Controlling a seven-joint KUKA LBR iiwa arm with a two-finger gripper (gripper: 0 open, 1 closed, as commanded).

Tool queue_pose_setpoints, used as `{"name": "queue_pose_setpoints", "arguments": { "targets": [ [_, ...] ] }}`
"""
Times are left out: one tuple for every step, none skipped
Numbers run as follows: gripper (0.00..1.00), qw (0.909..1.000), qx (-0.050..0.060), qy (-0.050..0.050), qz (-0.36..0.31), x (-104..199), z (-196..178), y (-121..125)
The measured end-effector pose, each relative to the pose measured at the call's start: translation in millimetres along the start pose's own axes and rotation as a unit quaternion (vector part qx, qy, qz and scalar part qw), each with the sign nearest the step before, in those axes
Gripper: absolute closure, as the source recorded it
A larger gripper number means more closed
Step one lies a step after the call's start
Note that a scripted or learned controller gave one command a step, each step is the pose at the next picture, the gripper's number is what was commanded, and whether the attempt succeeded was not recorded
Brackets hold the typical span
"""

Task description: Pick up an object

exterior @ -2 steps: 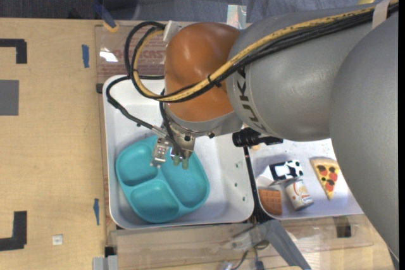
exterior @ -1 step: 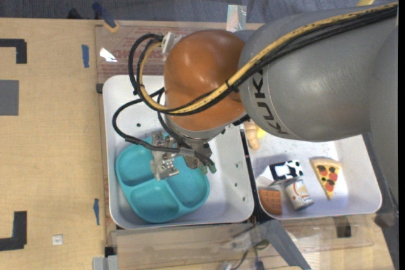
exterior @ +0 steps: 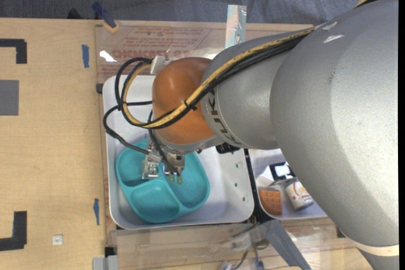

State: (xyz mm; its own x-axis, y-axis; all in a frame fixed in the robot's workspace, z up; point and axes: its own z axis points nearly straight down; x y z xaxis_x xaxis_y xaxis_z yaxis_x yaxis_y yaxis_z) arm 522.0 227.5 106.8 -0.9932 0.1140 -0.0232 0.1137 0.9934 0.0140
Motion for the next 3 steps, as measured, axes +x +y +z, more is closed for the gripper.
{"name": "queue_pose_setpoints", "arguments": {
  "targets": [
    [1.00,0.9988,0.004,0.005,0.049,-99,-82,10],
    [1.00,0.9835,0.003,0.003,0.181,-78,-7,9],
    [1.00,0.9404,0.007,0.005,0.340,-94,-95,10]
  ]
}}
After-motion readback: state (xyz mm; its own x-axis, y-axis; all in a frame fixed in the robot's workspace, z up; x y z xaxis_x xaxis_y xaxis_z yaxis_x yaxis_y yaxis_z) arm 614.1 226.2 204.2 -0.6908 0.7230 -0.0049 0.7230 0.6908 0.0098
